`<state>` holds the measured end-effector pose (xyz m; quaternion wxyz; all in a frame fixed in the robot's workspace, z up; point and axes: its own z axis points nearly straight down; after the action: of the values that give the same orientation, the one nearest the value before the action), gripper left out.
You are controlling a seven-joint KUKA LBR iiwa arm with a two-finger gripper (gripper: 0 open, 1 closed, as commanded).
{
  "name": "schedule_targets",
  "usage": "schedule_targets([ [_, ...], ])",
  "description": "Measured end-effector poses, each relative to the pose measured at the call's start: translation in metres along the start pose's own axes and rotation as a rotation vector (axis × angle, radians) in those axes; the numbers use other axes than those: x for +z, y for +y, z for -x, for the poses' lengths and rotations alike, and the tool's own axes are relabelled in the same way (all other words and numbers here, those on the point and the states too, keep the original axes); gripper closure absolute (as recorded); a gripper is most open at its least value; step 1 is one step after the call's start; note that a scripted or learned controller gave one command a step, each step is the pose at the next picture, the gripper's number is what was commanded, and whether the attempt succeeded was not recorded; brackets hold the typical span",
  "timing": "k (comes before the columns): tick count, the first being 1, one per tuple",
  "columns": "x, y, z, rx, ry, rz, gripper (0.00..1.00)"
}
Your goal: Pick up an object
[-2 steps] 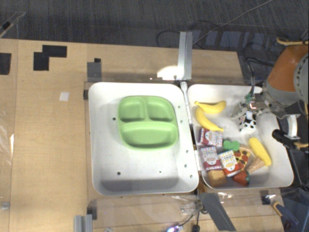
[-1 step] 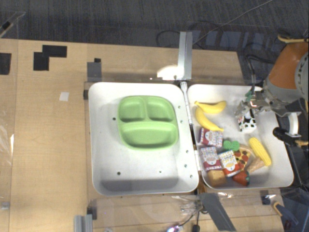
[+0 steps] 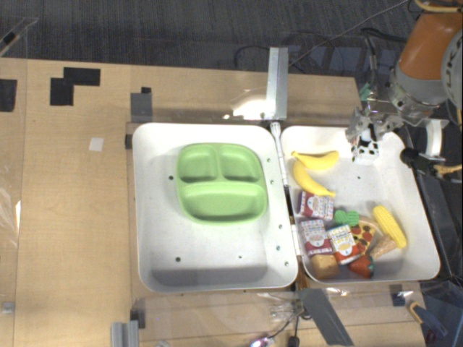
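So the closest pickable thing is a pair of yellow plastic bananas [image 3: 312, 170], lying just below and to the left of the gripper [image 3: 367, 144] in the right-hand white bin [image 3: 419, 215]. Nothing sits between the gripper's fingers; whether they're spread or pinched I honestly can't tell, it's too small and cluttered there. Further down from the gripper there's a heap of toy food: two small red-and-white snack packets [image 3: 313, 219], a yellow toy corn cob [image 3: 389, 226], a green leafy piece [image 3: 346, 217] and a red strawberry-ish bit [image 3: 362, 267]. Way off to the gripper's left, the other white bin [image 3: 155, 266] holds a green three-compartment plastic plate [image 3: 221, 181]. The grey arm with the orange band [image 3: 428, 42] hangs over the right bin's top corner.
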<state>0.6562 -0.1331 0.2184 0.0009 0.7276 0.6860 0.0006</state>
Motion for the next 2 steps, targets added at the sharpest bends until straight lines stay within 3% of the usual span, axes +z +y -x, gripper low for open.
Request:
schedule_targets([
  [1, 0.027, 0.017, 0.058, -0.122, -0.001, 0.000, 1.00],
  [2, 0.036, -0.047, -0.060, -0.139, 0.001, -0.002, 1.00],
])
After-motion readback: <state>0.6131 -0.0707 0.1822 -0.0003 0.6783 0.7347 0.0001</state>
